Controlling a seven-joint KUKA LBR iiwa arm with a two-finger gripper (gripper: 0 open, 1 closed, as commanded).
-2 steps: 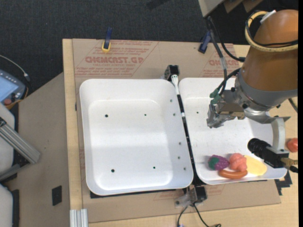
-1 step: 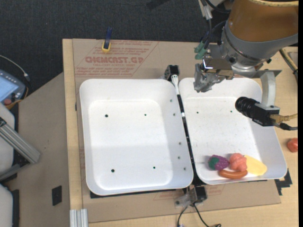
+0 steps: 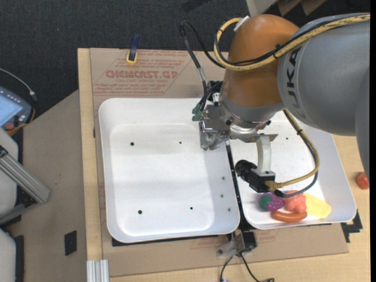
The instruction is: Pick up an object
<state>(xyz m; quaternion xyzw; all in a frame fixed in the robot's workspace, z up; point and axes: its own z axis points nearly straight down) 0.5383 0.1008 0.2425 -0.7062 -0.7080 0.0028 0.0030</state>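
Toys (image 3: 292,207) heaped in right bin's (image 3: 335,157) near corner, arm (image 3: 264,69) above divider, fingers' state unclear

My own arm (image 3: 294,69) is running off the top and right edges, and its orange band and wrist are covering most of the right bin (image 3: 335,175), including its far wall. My gripper (image 3: 210,135) is showing as a dark metal cluster near the divide between the bins, too tangled for me to tell how my fingers are standing. The toys (image 3: 291,206) at the right bin's near edge are overlapping, so their outlines are blurring together. A small orange thing (image 3: 362,181) is being cut by the right edge.
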